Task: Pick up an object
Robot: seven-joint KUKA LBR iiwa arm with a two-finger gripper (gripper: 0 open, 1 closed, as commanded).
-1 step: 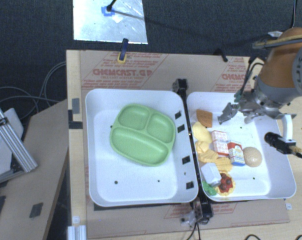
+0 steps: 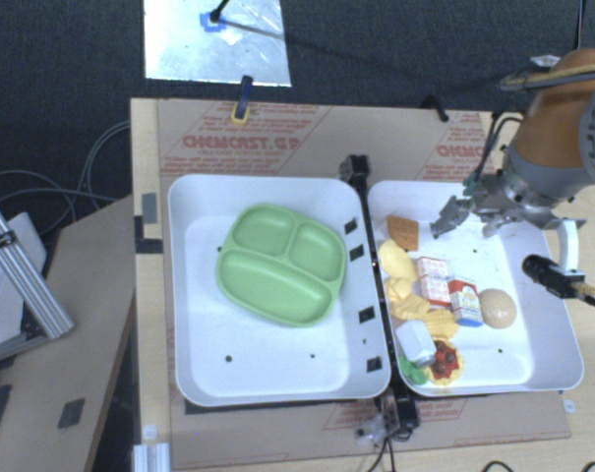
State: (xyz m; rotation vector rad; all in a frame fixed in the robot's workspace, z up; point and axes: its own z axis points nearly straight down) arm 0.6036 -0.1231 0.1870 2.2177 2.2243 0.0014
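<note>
The right bin [image 2: 533,362] holds a pile of toy food along its left side. In it are a brown toast slice [image 2: 403,232], a yellow piece [image 2: 395,261], two red-and-white cartons [image 2: 435,281] [image 2: 464,303], a beige ball [image 2: 498,308], a white cup [image 2: 413,340] and a red piece [image 2: 445,360]. My gripper [image 2: 471,222] hangs over the upper middle of this bin, just right of the toast. It is open, with nothing between its fingers [image 2: 445,224].
The left bin [image 2: 194,362] bears a green divided plate [image 2: 280,264]. A black divider with clips [image 2: 368,264] runs between the bins. A black part [image 2: 551,275] juts over the right bin's right side. Bare floor lies at the right bin's lower right.
</note>
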